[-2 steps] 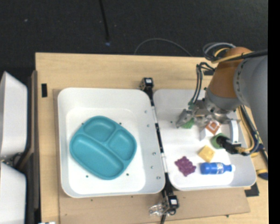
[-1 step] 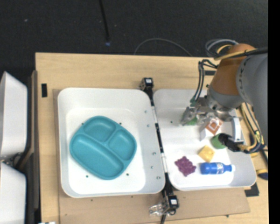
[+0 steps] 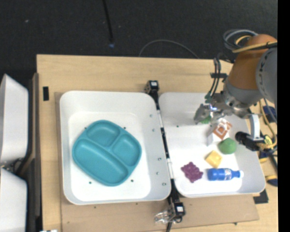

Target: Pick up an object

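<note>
My gripper (image 3: 204, 115) hangs low over the back part of the right bin (image 3: 183, 110), at the end of the grey arm with its orange band (image 3: 246, 69). Just to its right and slightly nearer lies a small orange-and-white box (image 3: 223, 128). A green ball (image 3: 227, 146) sits in front of that box. Toward the bin's front are a yellow block (image 3: 213, 158), a purple knobbly piece (image 3: 192, 171) and a blue bottle (image 3: 223, 174) lying on its side. The view shows nothing held in the gripper.
The left bin (image 3: 72, 105) holds a teal divided plate (image 3: 107, 152). A ridge with clips (image 3: 162, 129) separates the two bins. Cables (image 3: 261, 144) and a black part hang at the right bin's right side. White boxes (image 3: 12, 124) stand at the far left.
</note>
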Robot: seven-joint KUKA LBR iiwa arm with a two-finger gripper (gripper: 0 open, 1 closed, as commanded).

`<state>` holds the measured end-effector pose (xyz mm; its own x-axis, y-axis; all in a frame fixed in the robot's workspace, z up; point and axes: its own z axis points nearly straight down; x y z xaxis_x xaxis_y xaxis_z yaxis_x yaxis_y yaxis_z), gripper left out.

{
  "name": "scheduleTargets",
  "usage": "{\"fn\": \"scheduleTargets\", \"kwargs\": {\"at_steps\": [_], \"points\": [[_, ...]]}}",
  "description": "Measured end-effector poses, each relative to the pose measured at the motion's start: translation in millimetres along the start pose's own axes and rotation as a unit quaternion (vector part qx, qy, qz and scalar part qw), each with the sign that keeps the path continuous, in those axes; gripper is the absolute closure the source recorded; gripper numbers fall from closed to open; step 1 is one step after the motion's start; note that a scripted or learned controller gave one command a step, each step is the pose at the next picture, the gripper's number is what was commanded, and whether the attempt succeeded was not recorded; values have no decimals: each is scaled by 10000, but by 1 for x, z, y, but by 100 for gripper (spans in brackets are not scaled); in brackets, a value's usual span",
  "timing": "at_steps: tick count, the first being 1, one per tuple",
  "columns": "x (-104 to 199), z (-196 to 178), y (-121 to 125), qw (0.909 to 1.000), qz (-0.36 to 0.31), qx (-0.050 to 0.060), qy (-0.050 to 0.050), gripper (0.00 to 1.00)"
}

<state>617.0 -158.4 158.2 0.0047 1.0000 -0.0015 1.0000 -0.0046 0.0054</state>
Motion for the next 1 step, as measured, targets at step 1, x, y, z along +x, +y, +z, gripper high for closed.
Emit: {"fn": "scheduleTargets", "kwargs": {"at_steps": [1], "points": [[-2,-53,2,10000,-33,-11,-3,100]]}}
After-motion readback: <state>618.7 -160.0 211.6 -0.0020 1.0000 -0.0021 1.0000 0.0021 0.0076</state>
